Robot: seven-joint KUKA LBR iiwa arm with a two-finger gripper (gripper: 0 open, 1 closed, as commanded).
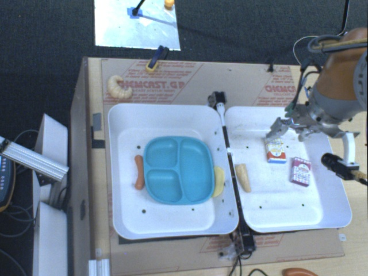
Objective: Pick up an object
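My gripper (287, 130) hangs over the back of the right bin (330, 214), reaching in from the right. It is open, with nothing between its fingers. Just in front of it and slightly left lies a small red, white and blue carton (276, 152). A pink patterned box (301, 171) lies to the right of the carton. A beige, carrot-shaped piece (244, 177) rests near the bin's left wall.
The left bin (123, 125) holds a blue divided plate (177, 169), an orange sausage (138, 172) to its left and a yellow piece (219, 181) at its right edge. A black divider (229, 154) runs between the bins. A pale croissant-like toy (119, 87) sits on the cardboard behind.
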